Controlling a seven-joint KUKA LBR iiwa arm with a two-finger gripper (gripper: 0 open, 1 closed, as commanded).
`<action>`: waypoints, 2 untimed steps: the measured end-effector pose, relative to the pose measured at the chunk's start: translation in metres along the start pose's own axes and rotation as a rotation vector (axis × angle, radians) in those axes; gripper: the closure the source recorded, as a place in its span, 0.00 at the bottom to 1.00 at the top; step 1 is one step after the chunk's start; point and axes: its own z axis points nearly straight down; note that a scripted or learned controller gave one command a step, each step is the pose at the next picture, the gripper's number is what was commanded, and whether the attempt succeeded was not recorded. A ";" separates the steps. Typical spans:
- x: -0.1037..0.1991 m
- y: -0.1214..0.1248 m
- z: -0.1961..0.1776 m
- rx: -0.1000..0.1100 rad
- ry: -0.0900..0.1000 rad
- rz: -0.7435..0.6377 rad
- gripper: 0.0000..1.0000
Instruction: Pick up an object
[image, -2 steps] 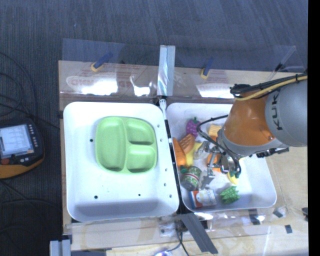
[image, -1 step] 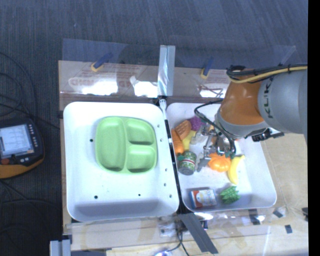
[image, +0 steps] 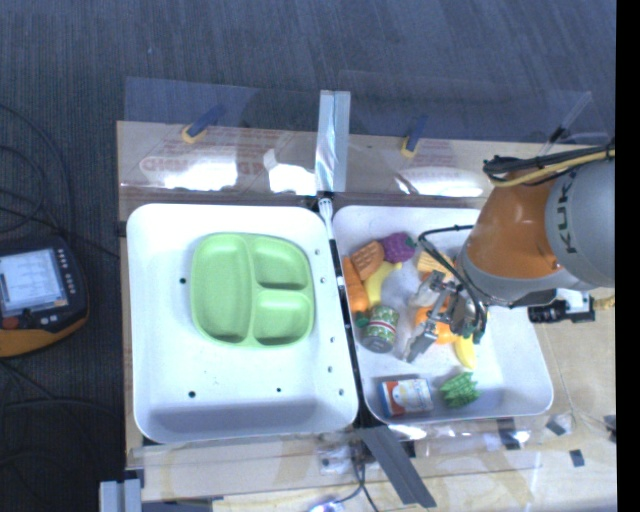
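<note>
We see the gripper (image: 432, 322) low in the right bin (image: 520, 385), right of centre frame, among a heap of toy food; we cannot tell how it is set. A yellow piece (image: 464, 350) lies just to its lower right, a small can (image: 379, 330) just to its left. Above it sit a purple piece (image: 399, 246) and an orange piece (image: 366, 258); below lie a flat packet (image: 405, 396) and a green piece (image: 460, 389). The left bin (image: 160, 330) holds a green divided tray (image: 250, 289).
</note>
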 end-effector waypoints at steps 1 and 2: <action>0.012 0.002 -0.001 0.003 -0.004 0.016 0.00; 0.023 0.014 -0.001 0.004 -0.004 0.037 0.00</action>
